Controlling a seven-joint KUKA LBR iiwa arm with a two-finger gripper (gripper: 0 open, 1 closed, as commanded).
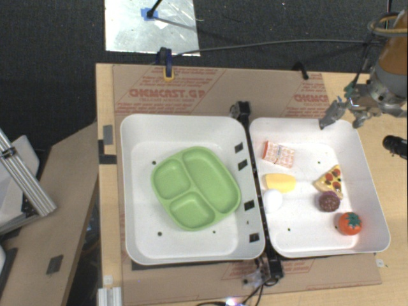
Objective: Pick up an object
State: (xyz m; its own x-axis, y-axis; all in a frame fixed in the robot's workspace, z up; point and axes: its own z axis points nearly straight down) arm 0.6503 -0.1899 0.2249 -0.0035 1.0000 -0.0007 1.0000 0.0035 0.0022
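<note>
Where the arm enters at the upper right of the camera view, the gripper (344,113) is seen above the far right corner of the right bin (370,171), its two dark fingers (331,116) spread apart with nothing between them.

Items recorded, by position from the jaws:
- A pink-and-white packet (279,153), below and to the left of the jaws, lying flat on the bin floor.
- A pizza-slice toy (330,180), almost directly below the jaws, well apart from them.
- A yellow block (280,182), lower left of the jaws, just under the packet.
- A white ball (273,200), touching or just beside the yellow block's lower edge, near the divider between bins.
- A dark red round piece (329,202), just beneath the pizza slice.
- An orange tomato-like toy (349,223), farthest below the jaws, near the bin's near right corner.
- A green divided tray (194,187), far to the lower left of the jaws, lying in the left bin (137,171).

No item is touched by the gripper.
</note>
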